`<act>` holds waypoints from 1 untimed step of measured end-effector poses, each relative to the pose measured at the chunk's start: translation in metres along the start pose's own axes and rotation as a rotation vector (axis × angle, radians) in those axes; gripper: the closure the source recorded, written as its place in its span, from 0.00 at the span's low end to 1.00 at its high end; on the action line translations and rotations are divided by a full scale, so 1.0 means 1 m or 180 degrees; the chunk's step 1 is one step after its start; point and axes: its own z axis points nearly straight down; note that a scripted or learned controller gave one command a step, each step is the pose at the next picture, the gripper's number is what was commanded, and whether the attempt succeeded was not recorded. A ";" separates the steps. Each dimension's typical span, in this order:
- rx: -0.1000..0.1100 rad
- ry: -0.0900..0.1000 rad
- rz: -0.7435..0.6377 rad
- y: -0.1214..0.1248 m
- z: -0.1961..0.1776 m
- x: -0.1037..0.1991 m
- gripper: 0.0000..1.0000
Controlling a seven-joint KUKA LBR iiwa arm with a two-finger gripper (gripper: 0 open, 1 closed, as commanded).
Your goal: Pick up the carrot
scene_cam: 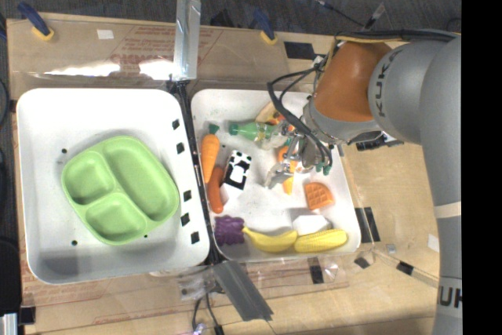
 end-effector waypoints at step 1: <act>0.0001 -0.0013 -0.0034 0.003 -0.012 -0.002 1.00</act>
